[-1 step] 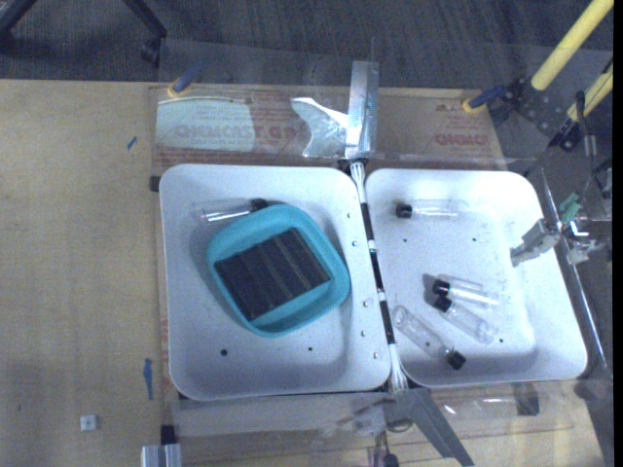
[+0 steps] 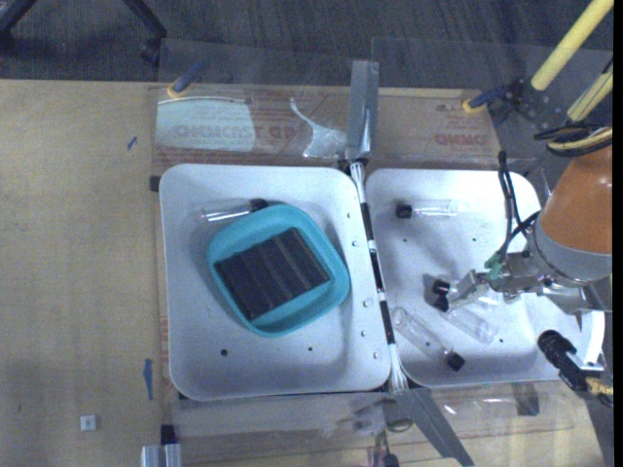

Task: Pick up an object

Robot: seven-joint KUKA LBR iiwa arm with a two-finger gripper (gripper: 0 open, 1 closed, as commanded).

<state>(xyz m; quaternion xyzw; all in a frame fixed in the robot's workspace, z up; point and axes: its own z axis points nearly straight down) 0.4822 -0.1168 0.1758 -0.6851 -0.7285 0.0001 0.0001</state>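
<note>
The pincer is seen low in the right white bin, over a clear plastic tube with a black cap; whether that tube is gripped cannot be told.

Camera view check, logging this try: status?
Claw low in right bin, grip unclear. Clear capped tubes beside it. Teal tray in left bin.
</note>
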